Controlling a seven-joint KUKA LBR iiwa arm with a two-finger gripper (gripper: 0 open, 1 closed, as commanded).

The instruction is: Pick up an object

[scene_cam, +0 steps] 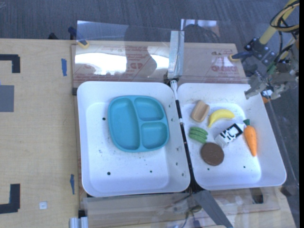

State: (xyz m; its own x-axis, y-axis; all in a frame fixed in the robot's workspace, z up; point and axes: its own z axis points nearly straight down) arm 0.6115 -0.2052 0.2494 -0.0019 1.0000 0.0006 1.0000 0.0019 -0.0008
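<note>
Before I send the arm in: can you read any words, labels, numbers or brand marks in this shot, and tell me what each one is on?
Nothing can be read with certainty.
Red print on the cardboard sheet behind the bins: blurred and washed out by glare, unreadable.
Red print on the cardboard behind the right bin: also too blurred.
Black marks on the small white carton in the right bin: a pattern or lettering, too small to tell.

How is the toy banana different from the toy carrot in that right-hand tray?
The banana is yellow and curved; the carrot is orange, straight and tapered, with a green top. The banana lies crosswise near the bin's middle; the carrot lies lengthwise nearer the right wall, top pointing away. Both rest flat in the right bin, untouched.
</note>
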